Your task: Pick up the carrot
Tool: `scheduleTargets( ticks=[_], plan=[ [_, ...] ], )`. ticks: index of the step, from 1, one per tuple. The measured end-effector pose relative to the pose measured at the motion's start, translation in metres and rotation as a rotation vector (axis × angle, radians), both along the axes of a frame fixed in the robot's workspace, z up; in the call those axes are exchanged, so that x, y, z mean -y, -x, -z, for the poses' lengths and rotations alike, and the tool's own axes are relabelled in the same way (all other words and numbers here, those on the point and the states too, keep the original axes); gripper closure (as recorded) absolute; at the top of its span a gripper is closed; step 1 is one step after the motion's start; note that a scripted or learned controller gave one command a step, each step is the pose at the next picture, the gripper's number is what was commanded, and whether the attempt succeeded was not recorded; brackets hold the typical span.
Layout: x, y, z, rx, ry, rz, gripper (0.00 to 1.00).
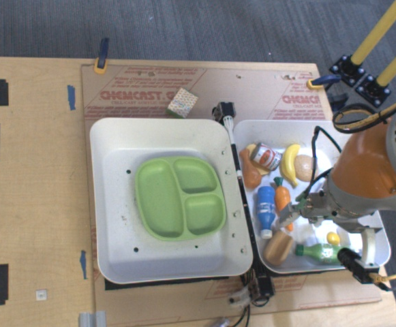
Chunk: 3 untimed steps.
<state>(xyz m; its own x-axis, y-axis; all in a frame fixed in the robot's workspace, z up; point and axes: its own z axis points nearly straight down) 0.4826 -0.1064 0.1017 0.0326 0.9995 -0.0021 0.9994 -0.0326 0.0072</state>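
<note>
Crowded right bin (382,251): gripper (294,208), jaw state indiscernible, hovers beside carrot (281,194); adjacent bottle (266,210) and banana (291,163) risk being grabbed instead.

Even, bright overhead light, soft shadows, slightly soft focus throughout.

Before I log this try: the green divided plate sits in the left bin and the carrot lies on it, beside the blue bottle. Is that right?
Not quite. The green divided plate does sit in the left bin, but the carrot lies in the right bin, not on the plate; there it is beside the blue bottle. The camera view shows this.
</note>
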Motion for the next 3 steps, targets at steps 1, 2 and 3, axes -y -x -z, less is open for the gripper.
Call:
scheduleTargets(
  ticks=[1,2,3],
  plan=[
    [-0.011,-0.050,0.011,0.003,-0.006,0.290,0.00],
    [-0.014,-0.054,-0.001,0.012,-0.008,0.288,1.00],
    [-0.035,-0.100,-0.118,0.001,-0.006,0.380,1.00]
  ],
)
